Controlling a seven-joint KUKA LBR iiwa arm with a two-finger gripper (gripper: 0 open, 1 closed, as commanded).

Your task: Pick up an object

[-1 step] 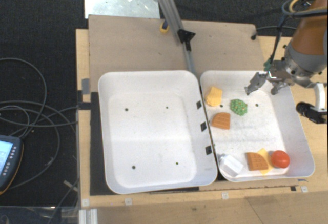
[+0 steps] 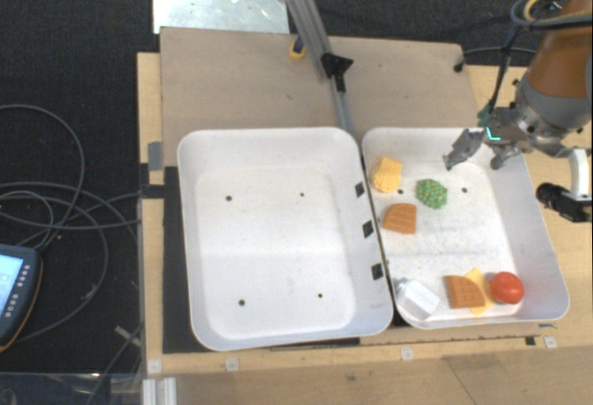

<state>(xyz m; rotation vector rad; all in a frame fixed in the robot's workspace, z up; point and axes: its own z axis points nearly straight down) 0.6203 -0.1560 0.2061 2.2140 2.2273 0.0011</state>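
Observation:
My gripper (image 2: 480, 156) hangs over the back of the right bin (image 2: 528, 208), open, with nothing between its grey fingers (image 2: 459, 154). Just in front and to the left of it lies a green bumpy ball (image 2: 431, 193). A yellow block (image 2: 386, 175) and an orange wedge (image 2: 400, 219) sit near the bin's left wall. Along the front edge lie a white piece (image 2: 417, 298), an orange-brown slab (image 2: 462, 292) with a yellow piece (image 2: 478, 278) beside it, and a red ball (image 2: 506, 287).
The left bin (image 2: 269, 236) adjoins the right one, joined by black clips (image 2: 368, 229). A grey pole (image 2: 306, 0) slants in from the top to the bins' back edge. Cables run at the right, behind the arm.

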